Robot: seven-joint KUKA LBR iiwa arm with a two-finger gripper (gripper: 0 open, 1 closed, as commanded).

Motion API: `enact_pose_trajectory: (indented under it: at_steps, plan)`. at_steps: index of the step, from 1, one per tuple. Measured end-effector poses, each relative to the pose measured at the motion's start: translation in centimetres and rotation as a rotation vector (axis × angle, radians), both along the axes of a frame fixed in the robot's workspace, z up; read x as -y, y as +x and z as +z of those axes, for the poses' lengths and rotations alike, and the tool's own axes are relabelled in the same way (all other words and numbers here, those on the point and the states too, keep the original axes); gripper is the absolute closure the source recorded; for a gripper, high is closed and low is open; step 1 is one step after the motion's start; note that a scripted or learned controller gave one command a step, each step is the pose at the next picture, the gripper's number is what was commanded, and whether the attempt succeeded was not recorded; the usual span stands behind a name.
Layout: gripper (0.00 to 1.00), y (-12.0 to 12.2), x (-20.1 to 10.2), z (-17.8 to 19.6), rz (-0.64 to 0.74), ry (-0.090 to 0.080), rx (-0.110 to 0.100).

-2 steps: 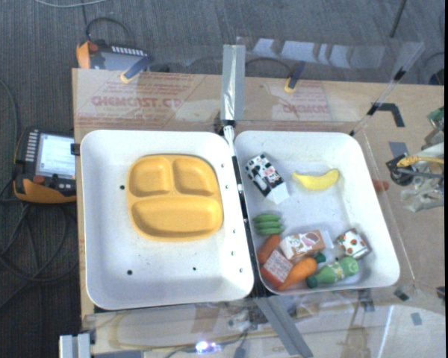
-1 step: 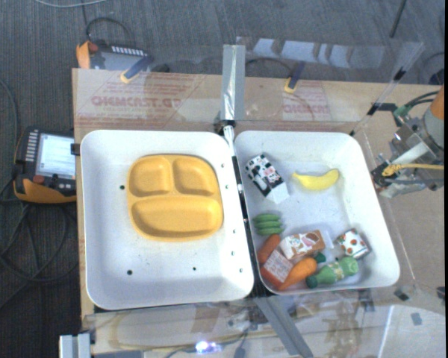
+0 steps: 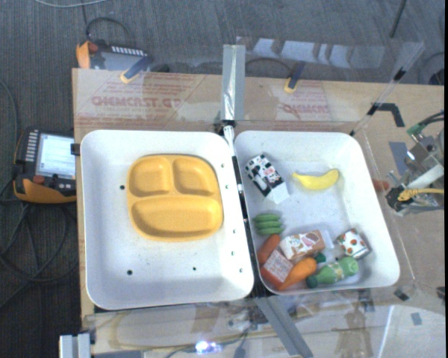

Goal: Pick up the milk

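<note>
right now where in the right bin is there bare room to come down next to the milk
Bare floor lies along the right bin's far edge, above the milk and banana, and between the banana and the small carton. It is crowded along the near edge: carrots, boxes and green pieces pack together. The left bin holds a yellow tray.

The right bin (image 3: 366, 171) has open white floor across its far strip and around the banana (image 3: 316, 179), which lies alone toward the right wall. The milk carton (image 3: 265, 176) sits near the dividing wall, with bare floor on its far and right sides; the green pods (image 3: 268, 223) lie just in front of it. The near edge is crowded: carrots (image 3: 299, 270), small cartons (image 3: 302, 243) and a green bottle (image 3: 332, 271) lie packed together. In the left bin (image 3: 97, 222), a yellow divided tray (image 3: 175, 197) fills the middle, leaving a clear margin around it.
</note>
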State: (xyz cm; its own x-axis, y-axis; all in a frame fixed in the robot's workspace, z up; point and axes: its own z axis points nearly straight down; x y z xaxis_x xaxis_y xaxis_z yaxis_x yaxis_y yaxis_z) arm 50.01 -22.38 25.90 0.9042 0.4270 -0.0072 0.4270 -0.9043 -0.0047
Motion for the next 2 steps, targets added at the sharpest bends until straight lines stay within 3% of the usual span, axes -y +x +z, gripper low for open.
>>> enact_pose_trajectory:
  at_steps: [1, 2]
  plan:
    - [1.0, -1.48, 0.09, 4.67, -0.135, -0.004, 0.002]
    - [1.0, -1.36, 0.11, 5.27, -0.131, -0.004, -0.007]
